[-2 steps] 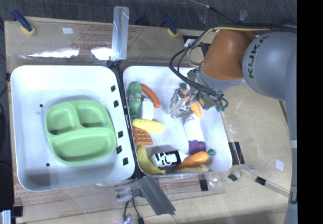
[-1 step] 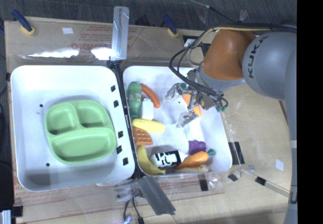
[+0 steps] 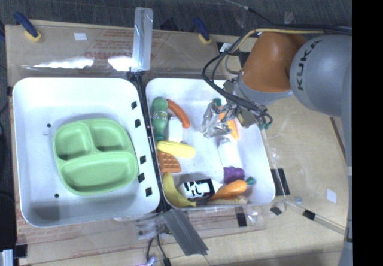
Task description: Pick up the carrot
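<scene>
Hanging low over the right bin (image 3: 263,145), the tool (image 3: 216,120) sits in that bin's upper middle, below the orange band (image 3: 269,62) of the arm; whether its metal tips are wide or narrow cannot be told, since they blur into an orange-and-white item beneath them. Taking the right bin as landmark, the carrot (image 3: 230,189) lies along its near wall toward the near right corner, well apart from the tool, with a purple piece (image 3: 234,173) touching it on the far side and a black-and-white block (image 3: 198,187) just beside its tip. A banana (image 3: 172,193) curves in the near left corner, a waffle-like piece (image 3: 169,163) and a yellow corn cob (image 3: 176,150) lie above it, and a green bottle (image 3: 159,116) and an orange sausage (image 3: 179,113) rest against the left wall. A white bottle (image 3: 227,151) lies between the tool and the carrot. Beyond that left wall, the left bin (image 3: 30,139) holds a green divided tray (image 3: 94,156).
</scene>
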